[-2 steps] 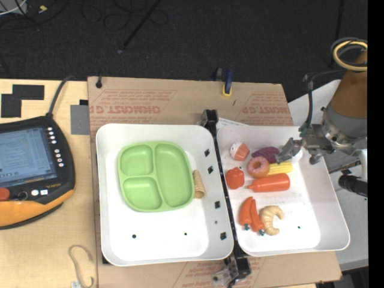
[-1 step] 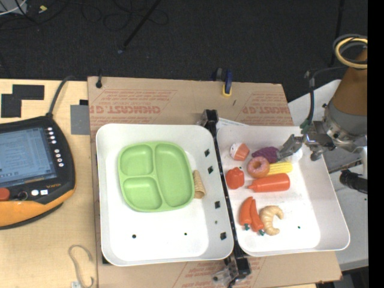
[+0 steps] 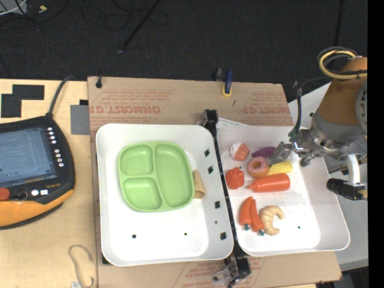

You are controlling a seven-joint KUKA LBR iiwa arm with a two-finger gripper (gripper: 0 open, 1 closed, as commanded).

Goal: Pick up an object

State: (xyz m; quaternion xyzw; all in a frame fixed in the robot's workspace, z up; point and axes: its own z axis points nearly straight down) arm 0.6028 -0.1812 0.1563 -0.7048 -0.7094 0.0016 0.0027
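Dark carpet lies behind a table (image 3: pixel 36 95) covered by brown cardboard (image 3: pixel 156 101) with red mirrored print that cannot be read. Two white bins sit side by side. One, the left bin (image 3: pixel 114 233), holds one green three-part plate (image 3: pixel 155 176) and one small cone. Its neighbour, the right bin (image 3: pixel 327 233), holds about seven toy foods (image 3: pixel 264 185). One claw (image 3: pixel 287 152) hovers at that bin's far edge; whether it is clenched cannot be told. One tablet pendant (image 3: pixel 30 167) rests at the left edge.

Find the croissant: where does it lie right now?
The croissant lies in the right bin, near its front edge, just right of the carrots and below the red sausage.
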